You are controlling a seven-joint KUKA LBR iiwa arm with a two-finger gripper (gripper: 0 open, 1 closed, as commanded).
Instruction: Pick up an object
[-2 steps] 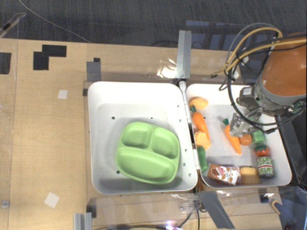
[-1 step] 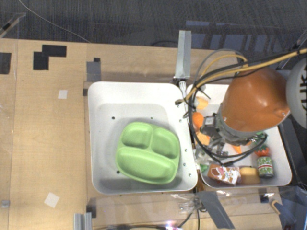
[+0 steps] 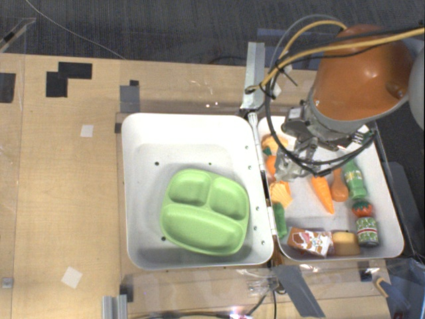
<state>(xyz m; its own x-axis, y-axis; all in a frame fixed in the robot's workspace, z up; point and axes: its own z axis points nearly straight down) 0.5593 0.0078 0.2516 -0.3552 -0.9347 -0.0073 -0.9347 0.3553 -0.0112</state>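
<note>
Camera view: carrot (image 3: 322,194) beside end effector (image 3: 290,167)

light: bright, even | shadows: soft | glare: slight on bins (image 3: 133,198) | focus: mildly soft

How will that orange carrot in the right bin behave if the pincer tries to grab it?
The carrot looks like smooth, glossy toy plastic, so it is probably stiff and light. Its tapered shape may let it slip out toward the thin end. Lying flat on the right bin floor, it could roll sideways if nudged.
</note>
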